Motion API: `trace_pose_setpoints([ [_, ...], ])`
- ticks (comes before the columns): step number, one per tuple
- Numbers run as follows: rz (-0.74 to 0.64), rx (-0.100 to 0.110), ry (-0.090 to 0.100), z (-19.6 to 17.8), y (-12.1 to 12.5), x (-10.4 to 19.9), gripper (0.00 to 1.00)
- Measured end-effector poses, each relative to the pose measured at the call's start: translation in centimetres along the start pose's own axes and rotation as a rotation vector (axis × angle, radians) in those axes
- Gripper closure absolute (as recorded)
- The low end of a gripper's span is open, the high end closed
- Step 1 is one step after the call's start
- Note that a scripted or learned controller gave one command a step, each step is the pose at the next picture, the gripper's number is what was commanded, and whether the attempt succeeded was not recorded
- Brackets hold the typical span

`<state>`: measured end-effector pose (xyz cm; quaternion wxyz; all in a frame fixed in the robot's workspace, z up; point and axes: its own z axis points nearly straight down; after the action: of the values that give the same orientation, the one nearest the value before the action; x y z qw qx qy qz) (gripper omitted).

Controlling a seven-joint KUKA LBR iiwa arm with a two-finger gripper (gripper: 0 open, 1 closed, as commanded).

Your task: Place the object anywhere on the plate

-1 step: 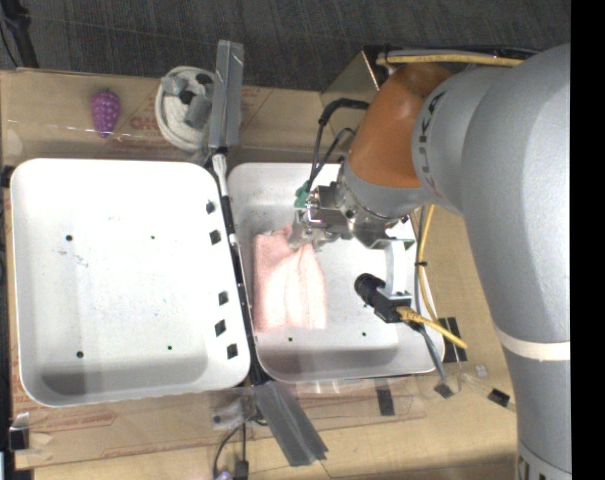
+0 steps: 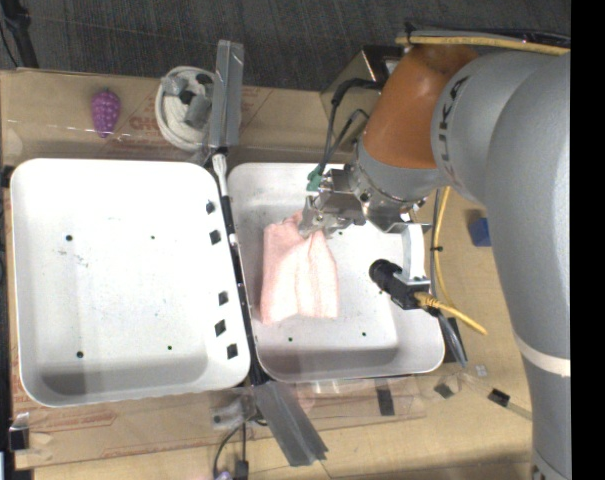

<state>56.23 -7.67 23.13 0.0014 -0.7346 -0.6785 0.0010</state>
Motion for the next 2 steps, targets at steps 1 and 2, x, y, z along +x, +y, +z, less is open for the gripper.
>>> trace_pose_setpoints([
  [1,-0.405,0.002,-0.001,1.0,-0.7,5.1,1.0],
  [2,-0.812,0.001,-0.001,1.7,-1.3,10.1,1.0],
])
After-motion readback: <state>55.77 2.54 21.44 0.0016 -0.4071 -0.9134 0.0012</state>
